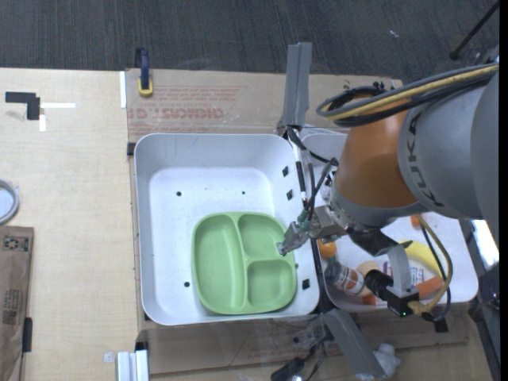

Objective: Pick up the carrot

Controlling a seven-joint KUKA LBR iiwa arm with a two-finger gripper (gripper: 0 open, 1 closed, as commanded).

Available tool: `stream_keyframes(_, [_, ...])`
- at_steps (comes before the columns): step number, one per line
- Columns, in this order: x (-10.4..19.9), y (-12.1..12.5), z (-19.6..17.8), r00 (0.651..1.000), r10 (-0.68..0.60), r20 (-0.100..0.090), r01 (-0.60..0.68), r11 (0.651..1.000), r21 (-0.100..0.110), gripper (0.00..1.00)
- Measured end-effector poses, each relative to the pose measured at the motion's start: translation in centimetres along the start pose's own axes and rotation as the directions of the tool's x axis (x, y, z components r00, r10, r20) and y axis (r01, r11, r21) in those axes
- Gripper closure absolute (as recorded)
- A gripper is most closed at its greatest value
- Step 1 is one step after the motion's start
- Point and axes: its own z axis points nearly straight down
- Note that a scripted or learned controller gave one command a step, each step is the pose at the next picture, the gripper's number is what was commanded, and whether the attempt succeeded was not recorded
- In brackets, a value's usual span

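The carrot (431, 287) looks like a slim orange piece lying near the front right of the right bin (468, 292), partly hidden by cables and the arm. My gripper (295, 239) hangs low over the divider between the two bins, at the right edge of the green plate (238, 264). It is well to the left of the carrot. The arm's orange and grey wrist covers much of the right bin.
The left bin (159, 213) holds a green three-compartment plate. In the right bin lie a yellow banana (422, 257), a small bottle (348, 279) and a small orange object (327, 250). A blue clamp (143, 70) sits on the cardboard behind the bins.
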Motion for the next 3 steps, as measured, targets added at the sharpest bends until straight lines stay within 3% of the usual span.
stream_keyframes(1, [-8.08,3.71,0.02,1.000,-0.012,0.000,0.012,1.000,0.001,0.00])
stream_keyframes(3, [-8.06,3.72,0.02,1.000,-0.013,-0.001,0.013,1.000,0.001,0.00])
